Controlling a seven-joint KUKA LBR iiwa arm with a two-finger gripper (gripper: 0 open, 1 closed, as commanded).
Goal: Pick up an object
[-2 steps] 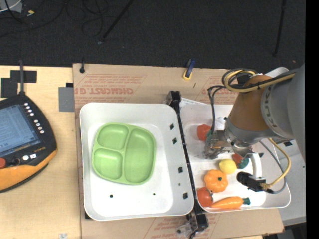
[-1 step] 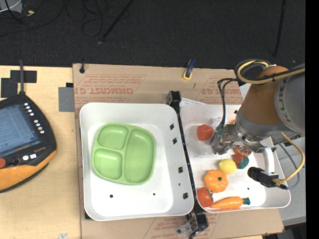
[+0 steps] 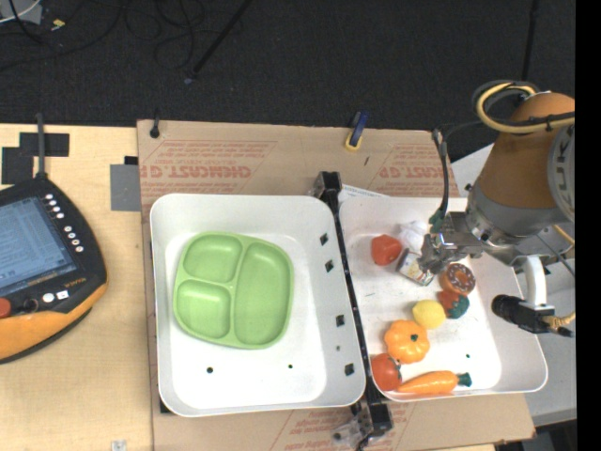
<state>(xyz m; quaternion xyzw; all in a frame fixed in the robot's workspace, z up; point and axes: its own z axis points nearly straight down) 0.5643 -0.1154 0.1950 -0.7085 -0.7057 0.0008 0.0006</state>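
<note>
Grey metal jaws hang low over the upper middle of the right bin, at the end of the arm that reaches in from the right; from this slant I cannot tell whether they are released or clenched, and nothing can be seen held between them. Just below them lies a small pale packet, very close or touching. A red toy sits just to their left, and a round brown-topped piece just to their right. Nearer the front lie a yellow lemon, an orange pumpkin, a red piece and a carrot. A green divided plate rests in the left bin.
</note>
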